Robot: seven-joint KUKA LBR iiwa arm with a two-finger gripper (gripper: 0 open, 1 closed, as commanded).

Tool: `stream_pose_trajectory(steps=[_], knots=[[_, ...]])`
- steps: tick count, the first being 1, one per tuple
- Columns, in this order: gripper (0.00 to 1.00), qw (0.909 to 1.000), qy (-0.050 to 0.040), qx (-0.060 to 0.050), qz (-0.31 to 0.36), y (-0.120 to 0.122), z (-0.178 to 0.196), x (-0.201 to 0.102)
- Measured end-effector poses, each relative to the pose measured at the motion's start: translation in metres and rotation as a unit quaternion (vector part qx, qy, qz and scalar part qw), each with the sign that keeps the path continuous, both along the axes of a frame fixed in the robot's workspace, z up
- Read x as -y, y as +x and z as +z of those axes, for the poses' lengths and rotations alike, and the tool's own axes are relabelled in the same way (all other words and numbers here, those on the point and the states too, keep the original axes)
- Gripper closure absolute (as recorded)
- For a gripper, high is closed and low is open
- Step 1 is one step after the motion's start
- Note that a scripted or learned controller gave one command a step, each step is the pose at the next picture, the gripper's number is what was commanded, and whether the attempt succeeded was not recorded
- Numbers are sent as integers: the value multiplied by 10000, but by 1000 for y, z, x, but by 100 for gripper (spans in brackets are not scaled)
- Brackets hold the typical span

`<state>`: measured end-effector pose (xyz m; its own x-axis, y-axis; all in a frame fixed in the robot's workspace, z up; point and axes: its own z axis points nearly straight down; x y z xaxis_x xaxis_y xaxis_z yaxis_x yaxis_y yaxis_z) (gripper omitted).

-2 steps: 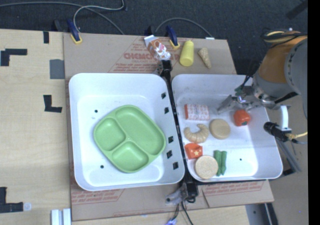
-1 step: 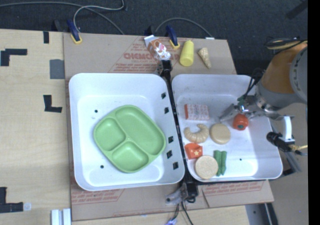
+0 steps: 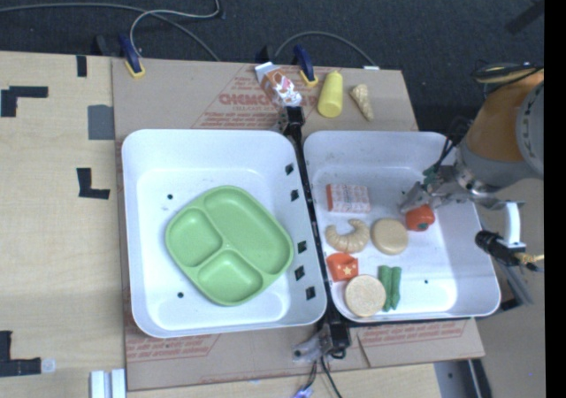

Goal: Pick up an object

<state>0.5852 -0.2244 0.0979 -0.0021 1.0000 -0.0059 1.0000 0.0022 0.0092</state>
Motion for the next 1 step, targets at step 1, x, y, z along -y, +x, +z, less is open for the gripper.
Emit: stream_pose_trajectory(steps=[1], knots=[[100,10000,34,-48,4,54,10,-68]])
